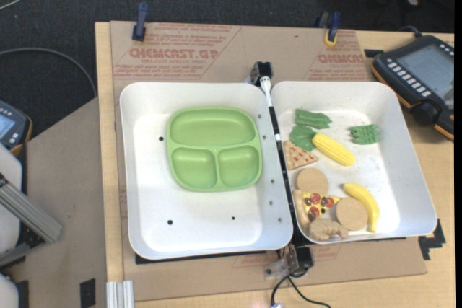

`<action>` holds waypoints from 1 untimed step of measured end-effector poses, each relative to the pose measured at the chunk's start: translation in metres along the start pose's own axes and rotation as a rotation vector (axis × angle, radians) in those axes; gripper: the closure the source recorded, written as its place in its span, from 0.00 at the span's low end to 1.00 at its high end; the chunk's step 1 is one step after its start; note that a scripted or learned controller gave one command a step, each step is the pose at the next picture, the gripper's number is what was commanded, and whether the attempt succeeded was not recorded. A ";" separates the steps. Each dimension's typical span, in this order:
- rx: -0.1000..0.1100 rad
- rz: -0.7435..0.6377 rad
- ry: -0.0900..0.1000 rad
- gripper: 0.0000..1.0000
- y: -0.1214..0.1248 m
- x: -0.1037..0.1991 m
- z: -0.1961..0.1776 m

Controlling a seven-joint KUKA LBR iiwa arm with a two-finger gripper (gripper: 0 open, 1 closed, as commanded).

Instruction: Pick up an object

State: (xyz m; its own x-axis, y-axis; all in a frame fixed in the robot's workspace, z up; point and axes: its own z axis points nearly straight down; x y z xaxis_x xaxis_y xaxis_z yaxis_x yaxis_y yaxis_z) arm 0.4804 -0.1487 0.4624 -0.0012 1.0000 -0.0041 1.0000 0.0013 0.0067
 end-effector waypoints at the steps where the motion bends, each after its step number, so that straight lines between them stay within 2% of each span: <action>1: 0.009 0.005 0.004 1.00 -0.002 -0.041 0.021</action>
